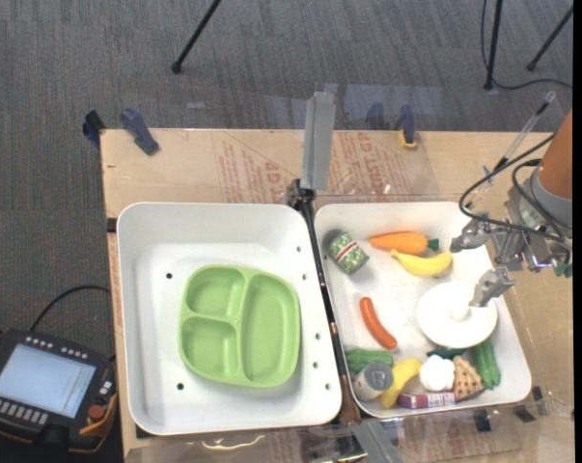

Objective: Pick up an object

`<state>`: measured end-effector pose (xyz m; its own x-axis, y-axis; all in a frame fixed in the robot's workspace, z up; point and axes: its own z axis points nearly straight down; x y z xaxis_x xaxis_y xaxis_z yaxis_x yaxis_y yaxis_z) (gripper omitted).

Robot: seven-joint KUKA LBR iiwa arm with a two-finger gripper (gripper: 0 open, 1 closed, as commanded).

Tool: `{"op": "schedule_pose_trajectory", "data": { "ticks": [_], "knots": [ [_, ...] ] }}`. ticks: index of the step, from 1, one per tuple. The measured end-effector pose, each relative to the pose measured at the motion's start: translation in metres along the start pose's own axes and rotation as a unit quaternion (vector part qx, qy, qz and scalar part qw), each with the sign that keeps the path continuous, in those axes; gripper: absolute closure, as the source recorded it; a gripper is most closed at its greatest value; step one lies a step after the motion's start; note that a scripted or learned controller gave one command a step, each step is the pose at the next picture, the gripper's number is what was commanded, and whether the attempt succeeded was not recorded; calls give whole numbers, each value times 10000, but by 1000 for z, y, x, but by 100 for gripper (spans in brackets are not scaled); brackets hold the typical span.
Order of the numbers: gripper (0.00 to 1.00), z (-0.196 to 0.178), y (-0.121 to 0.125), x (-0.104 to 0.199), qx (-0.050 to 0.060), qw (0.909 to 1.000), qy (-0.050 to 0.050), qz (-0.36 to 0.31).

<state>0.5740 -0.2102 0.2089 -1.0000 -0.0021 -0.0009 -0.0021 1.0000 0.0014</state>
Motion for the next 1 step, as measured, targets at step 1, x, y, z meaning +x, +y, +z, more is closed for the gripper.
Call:
{"op": "schedule_pose_trajectory", "data": {
  "ticks": [1],
  "knots": [
    [0,123,56,35,3,9857,14,1686]
  ]
}}
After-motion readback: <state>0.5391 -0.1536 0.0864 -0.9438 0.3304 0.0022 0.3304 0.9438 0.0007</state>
